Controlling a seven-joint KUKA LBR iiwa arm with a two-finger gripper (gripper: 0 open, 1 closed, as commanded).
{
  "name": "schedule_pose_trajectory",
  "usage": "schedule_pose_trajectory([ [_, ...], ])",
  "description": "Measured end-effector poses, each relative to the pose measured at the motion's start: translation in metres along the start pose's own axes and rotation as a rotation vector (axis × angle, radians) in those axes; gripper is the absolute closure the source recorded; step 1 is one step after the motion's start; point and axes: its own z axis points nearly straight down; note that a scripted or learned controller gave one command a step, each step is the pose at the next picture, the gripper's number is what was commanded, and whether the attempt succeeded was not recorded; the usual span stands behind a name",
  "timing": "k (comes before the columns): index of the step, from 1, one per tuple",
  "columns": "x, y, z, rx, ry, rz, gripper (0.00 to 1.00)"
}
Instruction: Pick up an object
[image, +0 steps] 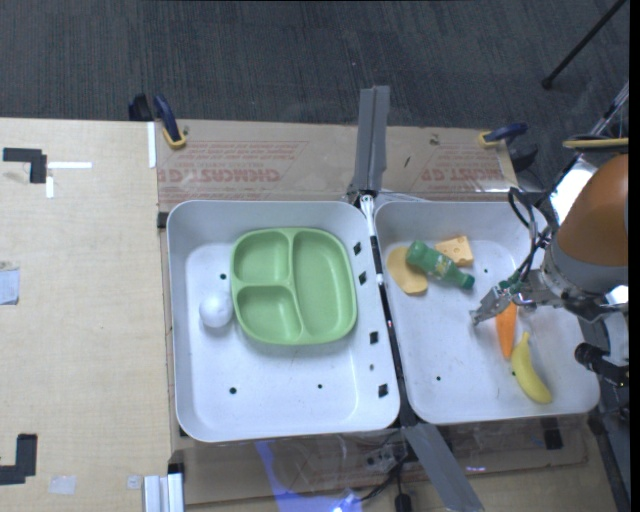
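The right bin (450, 390) holds an orange carrot (507, 330) and a yellow banana (529, 374) near its right wall. A green bottle (441, 265) lies on its side further back, between a tan flat piece (406, 272) and a yellow cheese wedge (458, 247). My gripper (493, 304) hangs low over the right bin, at the carrot's upper end and just left of it. I cannot see whether it touches the carrot. Nothing visibly sits in its grasp.
The left bin (280, 400) holds a green divided plate (295, 285) and a white ball (215, 311) beside the plate's left edge. The arm's grey and orange body (595, 225) covers the right bin's right rim. A grey divider (372, 140) rises behind the bins.
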Motion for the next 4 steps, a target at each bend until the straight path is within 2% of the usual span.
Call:
schedule_pose_trajectory([
  [1, 0.000, 0.000, -0.009, 0.001, 0.000, 0.003, 1.00],
  [2, -0.021, -0.042, 0.001, 0.004, 0.005, 0.278, 1.00],
  [3, 0.027, -0.004, -0.101, 0.001, 0.000, 0.311, 1.00],
  [4, 0.017, -0.008, -0.066, 0.005, 0.001, 0.452, 1.00],
])
